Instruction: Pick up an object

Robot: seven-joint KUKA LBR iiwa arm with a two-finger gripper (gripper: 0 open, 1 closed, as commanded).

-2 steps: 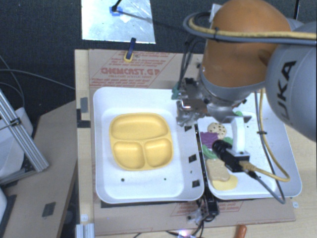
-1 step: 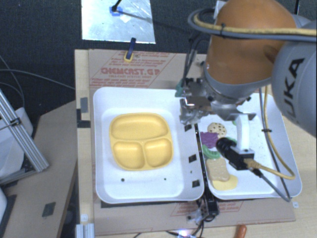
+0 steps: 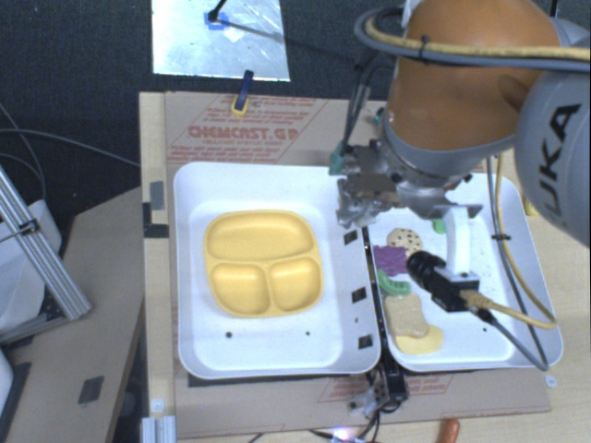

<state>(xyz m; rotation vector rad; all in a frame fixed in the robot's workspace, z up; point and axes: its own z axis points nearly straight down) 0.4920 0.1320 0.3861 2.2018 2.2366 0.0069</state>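
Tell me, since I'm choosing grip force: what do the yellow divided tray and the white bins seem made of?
The yellow divided tray looks like molded plastic, smooth with a soft sheen and rounded compartment walls. The white bins look like thin formed plastic, glossy with rolled rims; possibly foam, hard to tell.

Two bins sit side by side on the bench. In the left bin (image 3: pixel 194 340) a divided tray (image 3: pixel 263 261) lies a little left of centre, its single wide compartment toward the far side and two smaller ones nearer. The right bin (image 3: pixel 531 326) holds a cluster along its left wall: a cookie (image 3: pixel 404 240) farthest back, a bumpy toy (image 3: pixel 390 258) just in front, then a curved piece (image 3: pixel 395 285), then a flat slab (image 3: pixel 409 322) nearest (these last touch). The arm (image 3: pixel 462 72) overhangs the right bin's far half.
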